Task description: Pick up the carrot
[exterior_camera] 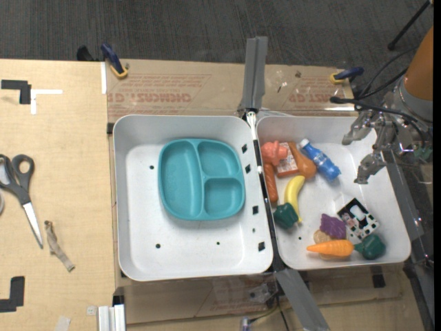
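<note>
1. Carrot, a small orange plastic toy with a tapered body (330, 249), lies on its side near the front edge of the right-hand shallow white bin (396, 205), its point turned toward the left.

2. Close neighbours crowd it: a purple toy piece (333, 225) just behind, a dark green rounded toy (372, 247) just beside its thick end, and a black-and-white patterned block (358, 217) near that.

3. Further back in the same bin lie a yellow toy banana (295, 189), a blue-and-white bottle-shaped toy (320, 160), some orange and red toy foods (278, 158), and a dark green cube-like piece (286, 216).

4. The metal two-finger gripper (368, 147) hangs over the right rear part of that bin, well apart from the carrot. Its fingers appear spread, with nothing between them.

5. The left-hand white bin (131, 205) holds a teal divided plate (202, 178); scissors (21, 192) rest on the wooden bench at far left.

6. Risks, as I judge them:
   - A descent slightly off toward the thick end could close on the green toy instead, or pinch both and drop them.
   - The carrot's rounded, tapering body may squirt out if gripped near the tip.
   - With the bin's front wall so near, a finger could strike the rim and push the carrot aside.
   - The purple piece behind may block one finger from seating properly.
</note>
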Controlling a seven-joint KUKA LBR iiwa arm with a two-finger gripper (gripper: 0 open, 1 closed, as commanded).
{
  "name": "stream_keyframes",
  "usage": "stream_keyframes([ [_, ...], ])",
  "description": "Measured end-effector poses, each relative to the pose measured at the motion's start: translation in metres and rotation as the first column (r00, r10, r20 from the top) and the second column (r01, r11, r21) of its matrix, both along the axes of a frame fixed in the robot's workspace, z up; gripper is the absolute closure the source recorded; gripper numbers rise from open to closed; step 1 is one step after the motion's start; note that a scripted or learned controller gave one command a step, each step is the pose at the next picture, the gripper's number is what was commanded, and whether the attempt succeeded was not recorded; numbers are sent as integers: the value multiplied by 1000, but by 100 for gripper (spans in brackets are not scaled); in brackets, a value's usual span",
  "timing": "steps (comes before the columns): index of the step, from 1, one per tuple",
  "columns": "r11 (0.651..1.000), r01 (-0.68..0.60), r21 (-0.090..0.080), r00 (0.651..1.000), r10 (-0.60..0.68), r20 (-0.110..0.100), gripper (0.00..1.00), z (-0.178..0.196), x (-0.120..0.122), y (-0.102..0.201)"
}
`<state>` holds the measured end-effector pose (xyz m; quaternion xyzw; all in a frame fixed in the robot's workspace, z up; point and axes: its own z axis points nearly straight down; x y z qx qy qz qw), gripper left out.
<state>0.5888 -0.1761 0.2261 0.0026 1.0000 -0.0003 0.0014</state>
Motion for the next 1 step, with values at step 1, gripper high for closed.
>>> stream_keyframes([
  [1,1000,-2,1,1000,2,-1,0,-75,-35,68],
])
